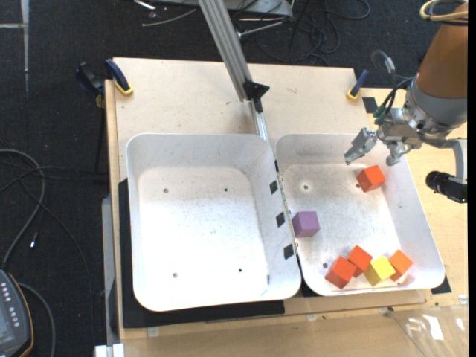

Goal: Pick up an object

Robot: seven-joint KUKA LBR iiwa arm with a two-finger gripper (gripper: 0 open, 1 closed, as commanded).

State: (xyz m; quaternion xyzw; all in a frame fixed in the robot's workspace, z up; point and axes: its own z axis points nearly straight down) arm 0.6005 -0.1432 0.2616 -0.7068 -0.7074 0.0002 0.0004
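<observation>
Hand open, empty, above right bin, orange cube just at its 5 o'clock. Purple cube at 7 o'clock.

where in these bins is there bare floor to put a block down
The left bin offers open floor wall to wall. In the right bin, the patch between purple cube and lone orange cube is free. The near corner cluster is crowded.

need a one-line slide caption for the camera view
Arm's pincer hangs above an orange block in the right bin; purple block and four more blocks lie nearer the front.
</observation>
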